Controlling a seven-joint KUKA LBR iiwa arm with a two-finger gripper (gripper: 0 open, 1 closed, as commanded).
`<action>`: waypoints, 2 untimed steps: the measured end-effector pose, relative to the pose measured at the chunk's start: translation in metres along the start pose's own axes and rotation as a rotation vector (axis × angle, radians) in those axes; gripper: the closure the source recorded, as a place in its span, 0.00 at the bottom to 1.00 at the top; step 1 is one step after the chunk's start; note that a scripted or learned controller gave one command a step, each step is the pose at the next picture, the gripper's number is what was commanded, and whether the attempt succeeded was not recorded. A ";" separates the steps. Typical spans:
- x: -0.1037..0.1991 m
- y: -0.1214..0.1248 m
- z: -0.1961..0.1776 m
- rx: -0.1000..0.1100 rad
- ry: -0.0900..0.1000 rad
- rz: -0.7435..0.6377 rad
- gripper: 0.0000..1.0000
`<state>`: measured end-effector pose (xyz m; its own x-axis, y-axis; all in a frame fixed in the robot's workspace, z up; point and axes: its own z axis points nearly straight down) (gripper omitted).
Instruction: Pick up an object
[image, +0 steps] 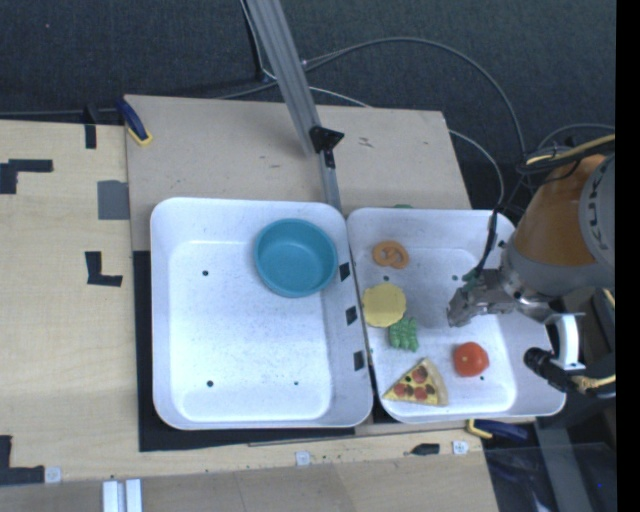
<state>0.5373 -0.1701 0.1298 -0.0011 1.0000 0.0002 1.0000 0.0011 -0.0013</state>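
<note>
The right bin (440, 228) holds an orange pretzel-like piece (390, 255), a yellow round piece (384, 304), a small green leafy piece (403, 335), a pizza slice (417, 384) and a red tomato (471, 358). My gripper (464, 306) hangs over the right part of this bin, just above and left of the tomato, right of the yellow piece. I see nothing between its dark fingers. A blue bowl (295, 257) sits at the top of the left bin (190, 330).
The grey and orange arm (560, 240) covers the right bin's right edge. A slanted metal pole (300, 90) rises behind the bins, with cables around it. A low divider separates the two bins.
</note>
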 end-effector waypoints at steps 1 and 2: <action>-0.005 0.001 -0.043 -0.004 -0.001 0.001 1.00; -0.005 0.001 -0.090 -0.005 -0.001 0.001 1.00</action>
<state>0.5387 -0.1749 0.2201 -0.0005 1.0000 -0.0009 1.0000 0.0005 0.0035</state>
